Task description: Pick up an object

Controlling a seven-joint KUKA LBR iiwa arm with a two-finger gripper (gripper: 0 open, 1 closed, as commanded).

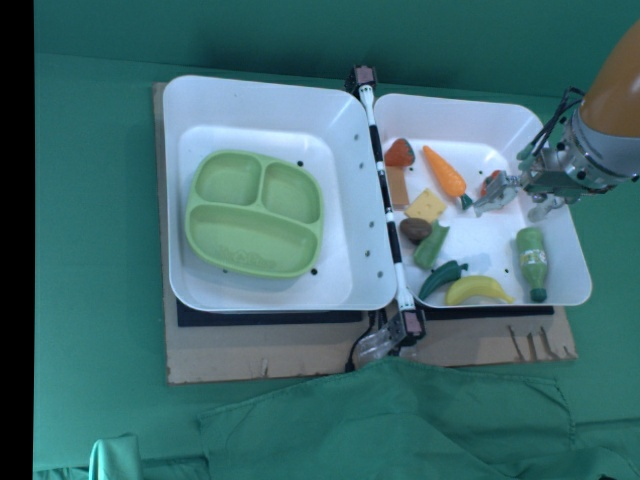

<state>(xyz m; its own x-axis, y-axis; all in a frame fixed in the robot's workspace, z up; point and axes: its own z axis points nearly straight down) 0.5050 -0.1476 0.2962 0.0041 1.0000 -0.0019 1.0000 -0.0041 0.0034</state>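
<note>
The right bin (455, 118) holds several toy foods: an orange carrot (444, 171), a yellow cheese wedge (427, 206), a red piece on a tan stem (400, 154), a brown lump (415, 230), a green cucumber (432, 246), a dark green pepper (440, 276), a banana (478, 289) and a green bottle (531, 260). My gripper (520, 201) hangs over the bin's right part, above the bottle, open with nothing between its fingers. A small red item (492, 180) peeks out beside the left finger (496, 197).
The left bin (250, 103) holds a light green divided plate (255, 212). A hinged divider bar (385, 193) runs between the bins. Green cloth (400, 418) is bunched at the bench's front edge.
</note>
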